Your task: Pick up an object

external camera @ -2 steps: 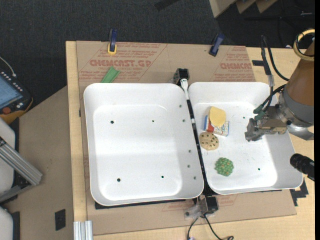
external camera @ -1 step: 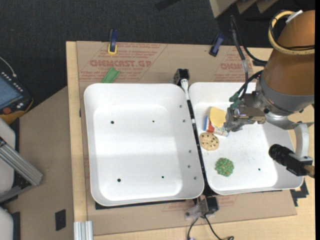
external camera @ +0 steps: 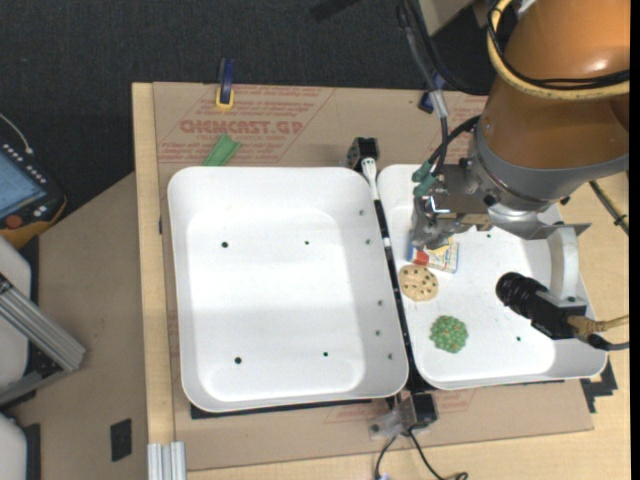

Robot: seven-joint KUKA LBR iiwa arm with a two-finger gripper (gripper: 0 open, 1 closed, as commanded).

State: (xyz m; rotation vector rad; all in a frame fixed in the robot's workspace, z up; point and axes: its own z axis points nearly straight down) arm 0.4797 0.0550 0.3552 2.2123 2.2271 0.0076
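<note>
The arm [external camera: 560, 88] reaches in from the right, its broad orange band and grey wrist hanging over the far half of the right bin [external camera: 500, 368]. The gripper [external camera: 432, 236] points down into that bin near its left wall, close to the seam where the two bins meet. Its tip is right at the upper left edge of a small packet [external camera: 447, 259] printed in red, blue and white, which lies flat on the bin floor. From this angle the gripper's metal body hides its own tip, so I cannot tell how far open it is, nor whether it is touching the packet or merely poised just above it. Nothing is seen lifted off the floor. Just beside the packet, on the side nearer the camera, lies a round tan cookie [external camera: 419, 283] with dark specks, close to the packet's lower corner. Nearer again, and a little to the right, sits a round green ball [external camera: 449, 333] with a bumpy surface, apart from the cookie. The left bin [external camera: 270, 298] lies alongside, its white floor marked by a few small dark dots. Both bins rest on a brown cardboard sheet [external camera: 300, 118] with red lettering. On its far part lie a green scrap [external camera: 220, 150] and a blue clip [external camera: 226, 80] at the edge.
</note>
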